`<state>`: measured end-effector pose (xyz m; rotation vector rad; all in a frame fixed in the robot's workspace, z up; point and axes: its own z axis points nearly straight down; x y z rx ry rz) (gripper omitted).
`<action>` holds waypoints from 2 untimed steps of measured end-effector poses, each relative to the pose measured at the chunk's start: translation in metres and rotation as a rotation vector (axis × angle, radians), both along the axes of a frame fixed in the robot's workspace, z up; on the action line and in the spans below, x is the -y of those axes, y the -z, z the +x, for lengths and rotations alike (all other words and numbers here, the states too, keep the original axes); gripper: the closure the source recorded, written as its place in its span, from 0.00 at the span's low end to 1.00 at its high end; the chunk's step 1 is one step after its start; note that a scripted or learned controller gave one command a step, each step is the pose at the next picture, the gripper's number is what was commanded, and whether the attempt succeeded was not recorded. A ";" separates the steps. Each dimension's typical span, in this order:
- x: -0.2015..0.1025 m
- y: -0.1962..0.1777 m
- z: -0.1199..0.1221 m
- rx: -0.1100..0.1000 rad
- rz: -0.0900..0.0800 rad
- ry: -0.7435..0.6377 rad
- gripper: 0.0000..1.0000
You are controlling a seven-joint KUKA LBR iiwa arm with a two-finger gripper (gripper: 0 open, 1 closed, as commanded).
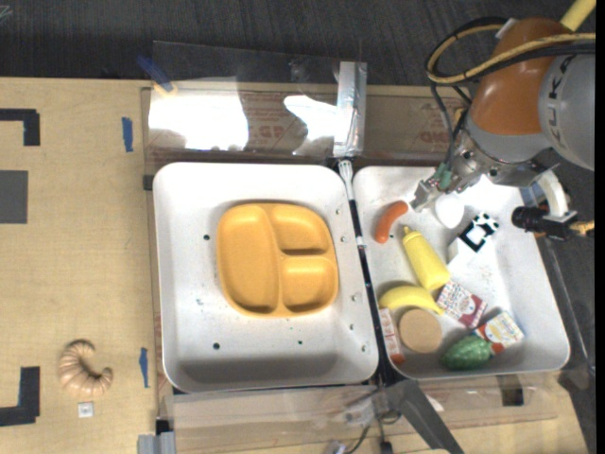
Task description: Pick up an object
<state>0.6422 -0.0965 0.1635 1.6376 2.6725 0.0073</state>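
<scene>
Colours across the two white bins

Left bin (180,253): orange-yellow divided tray (277,256). Right bin (539,282): red-orange sausage (388,221), yellow bottle (424,259), tan disc (421,330), green lump (467,352), red-and-white cartons (460,302), black-and-white patterned tag (478,232).

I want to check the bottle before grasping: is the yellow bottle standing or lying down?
Lying down. The yellow bottle shows its whole side in the right bin, its tip pointing toward the hot dog.

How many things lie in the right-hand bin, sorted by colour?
Yellow: 2, the mustard bottle and the banana
Orange-red: 1, the sausage
Green: 1, the green fruit
Tan: 1, the round disc
Red and white: 2, small cartons
Total: 7
</scene>
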 end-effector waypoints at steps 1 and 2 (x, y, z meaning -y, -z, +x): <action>0.034 0.053 0.025 -0.005 -0.002 -0.213 1.00; 0.069 0.051 -0.030 -0.005 -0.004 -0.578 1.00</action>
